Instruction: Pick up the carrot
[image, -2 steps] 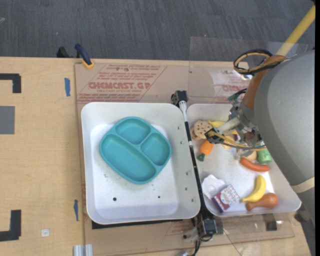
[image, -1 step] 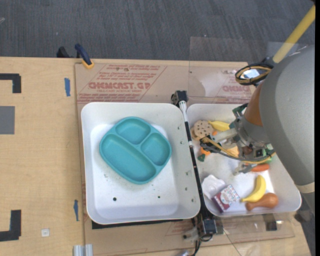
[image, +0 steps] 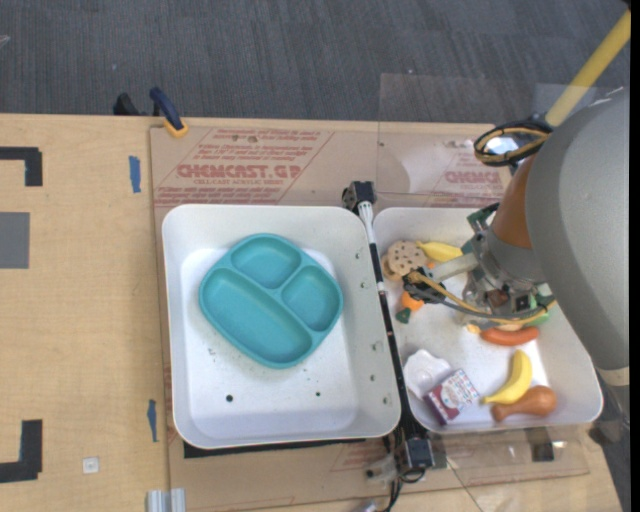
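Looks like the approach step: the claw (image: 492, 296) hangs low in the right bin (image: 590, 385), and whether it's released or clenched is anyone's guess. The carrot (image: 509, 336) lies just below it. Next move calls for a short, careful drop. It's crowded: banana (image: 514, 378) and pear (image: 532, 402) further below, cookie (image: 403, 257) off left.
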